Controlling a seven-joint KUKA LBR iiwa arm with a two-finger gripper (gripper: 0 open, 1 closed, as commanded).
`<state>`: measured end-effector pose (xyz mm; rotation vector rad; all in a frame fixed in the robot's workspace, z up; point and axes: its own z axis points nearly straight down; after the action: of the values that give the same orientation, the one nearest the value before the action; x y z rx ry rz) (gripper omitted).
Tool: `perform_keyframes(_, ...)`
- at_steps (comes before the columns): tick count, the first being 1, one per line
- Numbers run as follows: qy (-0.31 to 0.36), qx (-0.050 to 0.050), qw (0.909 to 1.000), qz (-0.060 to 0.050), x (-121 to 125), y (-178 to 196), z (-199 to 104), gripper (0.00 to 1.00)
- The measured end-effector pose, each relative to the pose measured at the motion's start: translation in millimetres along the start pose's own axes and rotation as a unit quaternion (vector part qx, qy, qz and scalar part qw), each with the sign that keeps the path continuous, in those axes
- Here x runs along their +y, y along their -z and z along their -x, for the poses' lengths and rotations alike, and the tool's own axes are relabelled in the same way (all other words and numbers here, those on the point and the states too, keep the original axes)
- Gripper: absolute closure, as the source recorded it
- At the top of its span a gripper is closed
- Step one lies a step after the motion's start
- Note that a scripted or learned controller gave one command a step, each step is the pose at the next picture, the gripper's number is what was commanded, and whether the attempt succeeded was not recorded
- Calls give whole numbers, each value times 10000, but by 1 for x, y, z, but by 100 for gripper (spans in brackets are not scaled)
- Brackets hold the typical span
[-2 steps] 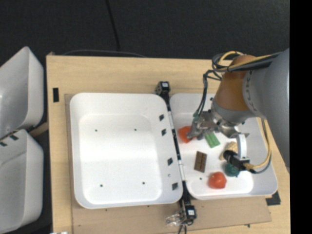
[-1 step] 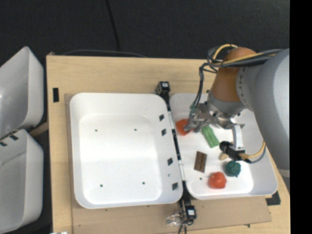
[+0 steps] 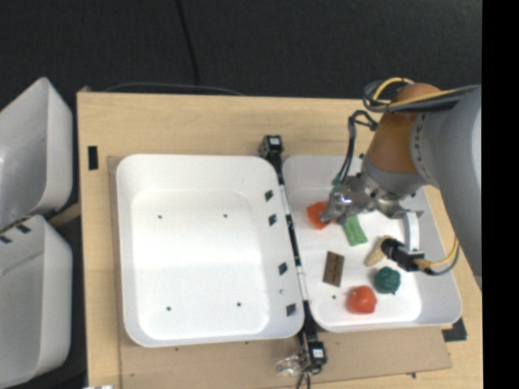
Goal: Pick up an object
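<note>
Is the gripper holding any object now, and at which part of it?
It cannot be told. The gripper is low in the right bin, between the orange object and the green block.

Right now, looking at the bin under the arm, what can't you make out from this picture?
- Gripper: from the camera view, too small and blurred to tell whether it holds the orange piece beside it.
- Green block: its upper end is hidden under the wrist.
- Right bin: its far right corner is covered by the arm.
- Tan piece: partly hidden by a black part; its shape is unclear.
</note>
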<state>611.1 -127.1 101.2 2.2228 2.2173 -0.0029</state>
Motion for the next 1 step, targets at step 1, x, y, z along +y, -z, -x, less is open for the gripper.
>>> perform_keyframes(1,29,7,10000,36,24,53,-3,100)
